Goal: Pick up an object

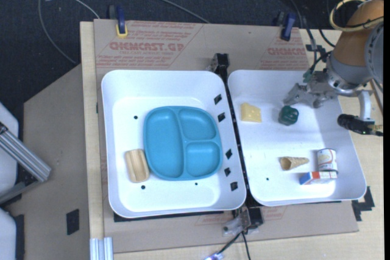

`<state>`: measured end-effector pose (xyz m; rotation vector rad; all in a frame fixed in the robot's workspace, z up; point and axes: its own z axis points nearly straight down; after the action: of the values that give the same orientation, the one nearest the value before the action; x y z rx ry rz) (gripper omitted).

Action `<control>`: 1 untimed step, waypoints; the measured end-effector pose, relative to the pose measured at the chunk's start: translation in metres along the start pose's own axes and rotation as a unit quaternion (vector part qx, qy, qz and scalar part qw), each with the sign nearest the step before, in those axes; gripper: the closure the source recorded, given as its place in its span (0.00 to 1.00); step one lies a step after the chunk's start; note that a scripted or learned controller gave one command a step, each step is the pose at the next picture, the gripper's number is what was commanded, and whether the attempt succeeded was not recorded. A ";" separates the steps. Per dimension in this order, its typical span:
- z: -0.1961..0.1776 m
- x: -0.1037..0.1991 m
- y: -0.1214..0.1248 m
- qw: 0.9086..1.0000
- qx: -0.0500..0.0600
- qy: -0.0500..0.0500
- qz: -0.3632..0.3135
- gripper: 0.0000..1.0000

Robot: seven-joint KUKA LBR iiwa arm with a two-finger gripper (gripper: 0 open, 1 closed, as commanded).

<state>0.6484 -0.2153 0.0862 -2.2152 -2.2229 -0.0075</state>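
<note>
My gripper (pixel 303 99) hangs over the far part of the right bin (pixel 347 192), reaching in from the right, its fingers spread open with nothing between them. Just in front of it and slightly left lies a dark green object (pixel 289 115), apart from the fingertips. A yellow wedge (pixel 250 112) rests at the bin's left side. Toward the near right lie a tan cone (pixel 294 162), a small white can (pixel 326 160) and a little red, white and blue box (pixel 315 177).
The left bin (pixel 116 100) holds a blue divided plate (pixel 181 142) and a tan bread-like piece (pixel 137 165) beside it. Black clips (pixel 222 125) line the wall between the bins. Cables run behind the bench.
</note>
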 end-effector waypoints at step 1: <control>-0.012 -0.001 0.000 1.000 0.000 -0.002 0.000 1.00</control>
<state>0.6485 -0.2163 0.0978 -2.2169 -2.2260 -0.0043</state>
